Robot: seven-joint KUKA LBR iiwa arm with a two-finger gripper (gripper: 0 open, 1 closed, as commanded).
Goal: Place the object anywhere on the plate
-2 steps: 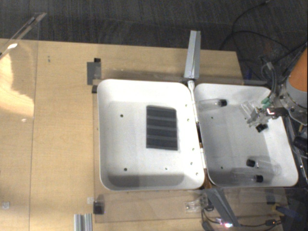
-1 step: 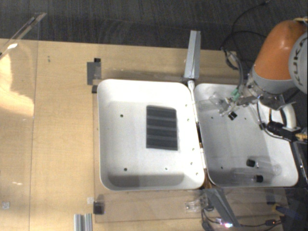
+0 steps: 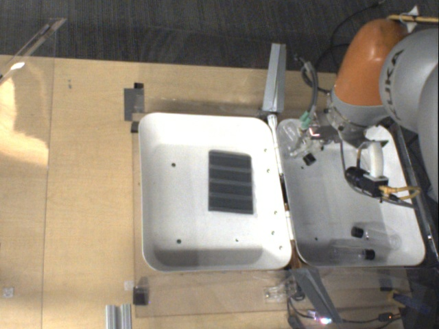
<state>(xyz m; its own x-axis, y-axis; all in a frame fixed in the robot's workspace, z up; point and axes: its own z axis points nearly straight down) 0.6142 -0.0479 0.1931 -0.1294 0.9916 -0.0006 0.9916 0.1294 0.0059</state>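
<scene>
Two white bins (image 3: 158,184) sit side by side on a wooden bench (image 3: 68,204) beside dark carpet (image 3: 171,12)

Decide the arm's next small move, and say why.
Likely carry the gripper left toward the dark ribbed plate in the left bin, provided it holds the clear object beside it, which I cannot tell. It sits at the right bin's top-left corner, apart from the plate.

i see two white bins: the left bin (image 3: 158,184) carries a dark grey plate (image 3: 230,181) ribbed with horizontal stripes. the desk (image 3: 75,204) is pale tan wood. the arm (image 3: 405,67) is grey with an orange band (image 3: 367,53).
</scene>
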